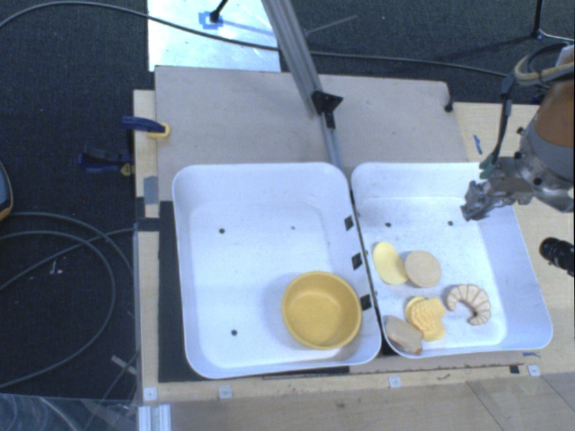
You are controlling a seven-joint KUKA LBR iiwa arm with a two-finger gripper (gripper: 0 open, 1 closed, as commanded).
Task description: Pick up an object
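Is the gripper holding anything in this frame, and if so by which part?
Nothing is held. The gripper hangs over bare floor of the right bin, apart from the food pieces.

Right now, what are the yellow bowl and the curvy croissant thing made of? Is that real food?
The yellow bowl looks like plastic: one even colour, smooth, with a soft dull shine. The croissant seems to be toy food, probably plastic or rubber, because its tan and cream stripes look too neat and moulded. From this far up, I can't be sure.

You see the gripper (476, 200) above the right bin (517, 268); the yellow bowl (321, 310) sits in the left bin (225, 241).
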